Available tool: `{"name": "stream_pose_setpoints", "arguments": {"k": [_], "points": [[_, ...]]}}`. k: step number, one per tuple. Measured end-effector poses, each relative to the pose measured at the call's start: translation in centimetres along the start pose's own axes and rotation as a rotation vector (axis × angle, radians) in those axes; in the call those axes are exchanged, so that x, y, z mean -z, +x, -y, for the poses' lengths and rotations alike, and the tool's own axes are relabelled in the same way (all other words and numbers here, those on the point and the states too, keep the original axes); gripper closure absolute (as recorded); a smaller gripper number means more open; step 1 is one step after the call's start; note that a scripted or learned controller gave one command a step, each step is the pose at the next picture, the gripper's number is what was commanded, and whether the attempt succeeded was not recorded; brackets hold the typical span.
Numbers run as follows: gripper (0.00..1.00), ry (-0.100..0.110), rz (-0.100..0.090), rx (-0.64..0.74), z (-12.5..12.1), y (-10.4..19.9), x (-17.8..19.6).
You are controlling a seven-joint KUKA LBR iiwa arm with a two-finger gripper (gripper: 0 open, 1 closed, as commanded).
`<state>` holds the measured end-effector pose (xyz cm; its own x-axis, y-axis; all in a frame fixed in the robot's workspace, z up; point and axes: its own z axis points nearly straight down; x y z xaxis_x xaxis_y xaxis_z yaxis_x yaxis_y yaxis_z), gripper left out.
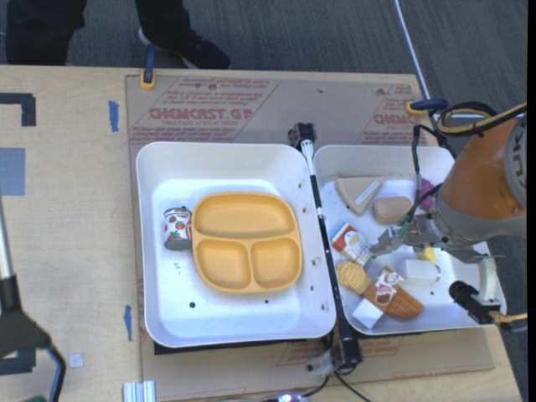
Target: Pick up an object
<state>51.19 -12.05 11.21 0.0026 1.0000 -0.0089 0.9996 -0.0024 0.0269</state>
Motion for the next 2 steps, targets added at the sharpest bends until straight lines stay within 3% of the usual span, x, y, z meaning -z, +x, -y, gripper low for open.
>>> {"name": "stream_pose_setpoints", "arguments": {"k": [1,2], "points": [[1.00,-0.003,0.001,0.000,-0.13,-0.02,1.00],[0.00,-0.003,0.001,0.000,-0.12,-0.01,1.00]]}}
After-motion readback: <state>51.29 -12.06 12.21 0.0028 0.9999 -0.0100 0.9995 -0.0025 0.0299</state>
